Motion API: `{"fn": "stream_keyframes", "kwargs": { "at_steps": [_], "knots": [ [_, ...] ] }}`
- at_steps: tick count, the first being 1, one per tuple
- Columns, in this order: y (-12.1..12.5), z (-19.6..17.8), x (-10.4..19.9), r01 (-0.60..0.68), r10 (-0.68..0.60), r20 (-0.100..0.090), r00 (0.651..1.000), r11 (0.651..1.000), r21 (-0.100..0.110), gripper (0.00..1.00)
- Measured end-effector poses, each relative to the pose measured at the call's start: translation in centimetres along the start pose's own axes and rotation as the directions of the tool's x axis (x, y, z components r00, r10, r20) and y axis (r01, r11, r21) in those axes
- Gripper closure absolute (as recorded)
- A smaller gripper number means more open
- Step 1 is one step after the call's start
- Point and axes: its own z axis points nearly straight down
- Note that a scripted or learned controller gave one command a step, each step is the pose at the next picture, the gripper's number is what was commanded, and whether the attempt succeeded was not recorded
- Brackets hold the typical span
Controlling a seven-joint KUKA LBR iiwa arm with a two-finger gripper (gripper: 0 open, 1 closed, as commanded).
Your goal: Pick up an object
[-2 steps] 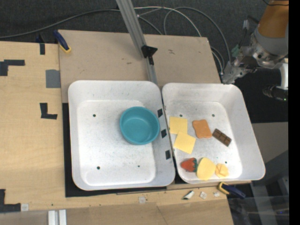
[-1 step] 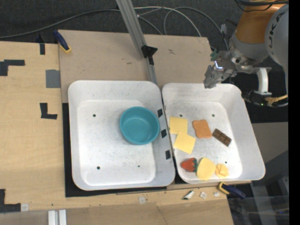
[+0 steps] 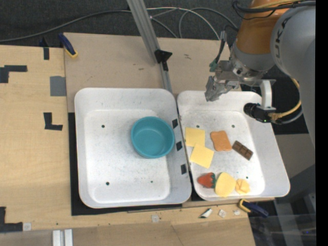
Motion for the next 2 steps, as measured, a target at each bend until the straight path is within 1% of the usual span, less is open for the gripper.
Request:
{"fn": "stream_keyframes", "kwargs": {
  "at_steps": [1,2],
  "knots": [
    [0.1,-0.4,5.0,0.000,0.000,0.000,1.000,1.000,-0.001,1.00],
    [-0.7,-0.2,9.7,-0.001,0.001,0.001,1.000,1.000,0.001,1.00]
  ]
}}
